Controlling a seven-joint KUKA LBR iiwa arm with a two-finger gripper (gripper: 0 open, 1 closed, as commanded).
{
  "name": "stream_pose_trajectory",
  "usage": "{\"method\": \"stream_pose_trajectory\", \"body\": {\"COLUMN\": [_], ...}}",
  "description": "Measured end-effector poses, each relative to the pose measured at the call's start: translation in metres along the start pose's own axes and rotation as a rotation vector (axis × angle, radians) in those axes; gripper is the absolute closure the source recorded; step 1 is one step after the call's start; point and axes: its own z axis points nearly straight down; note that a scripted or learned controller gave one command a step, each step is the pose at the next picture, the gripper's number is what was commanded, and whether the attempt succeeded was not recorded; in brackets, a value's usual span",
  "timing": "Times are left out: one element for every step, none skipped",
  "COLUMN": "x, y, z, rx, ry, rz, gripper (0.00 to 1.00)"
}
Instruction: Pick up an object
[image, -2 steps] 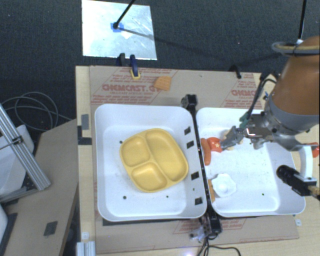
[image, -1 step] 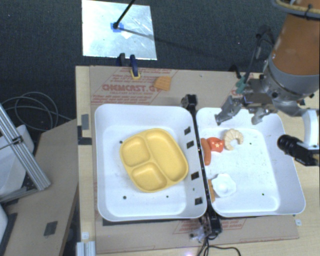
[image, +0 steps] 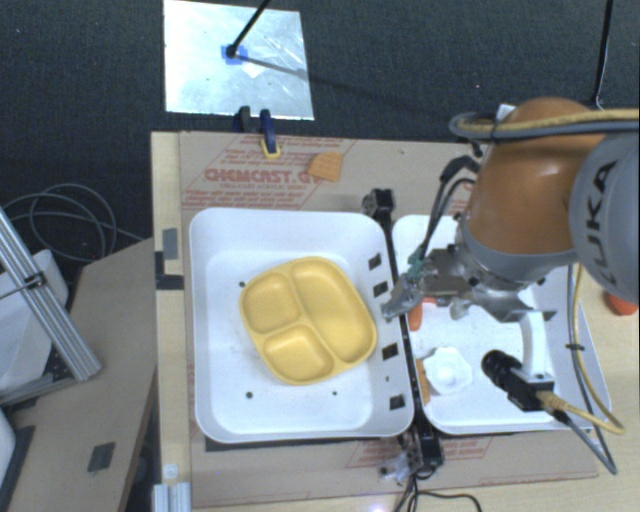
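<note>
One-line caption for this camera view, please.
KUKA arm's pincer hangs over right white bin; yellow three-compartment plastic tray lies in left white bin.

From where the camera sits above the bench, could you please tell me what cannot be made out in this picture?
- Two-finger gripper: the grey arm with its orange band covers it from above.
- Right white shallow bin: its middle and far end lie under the arm.
- Small orange object by the divider: mostly hidden and too small to identify.
- White crumpled object: too blurred to identify.
- Yellow three-compartment plastic tray in the left bin: fully visible.

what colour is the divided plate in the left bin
Yellow. The divided plate shows plainly in the camera view, lying in the left bin.
</note>
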Motion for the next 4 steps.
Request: {"method": "stream_pose_trajectory", "body": {"x": [-0.059, -0.085, -0.084, -0.049], "y": [0.001, 0.003, 0.001, 0.023], "z": [0.115, -0.034, -0.178, 0.012], "rx": [-0.001, -0.027, -0.028, 0.003], "ry": [-0.001, -0.001, 0.000, 0.001], "rz": [0.008, 0.001, -0.003, 0.000], "gripper": [0.00, 0.00, 0.00, 0.00]}}
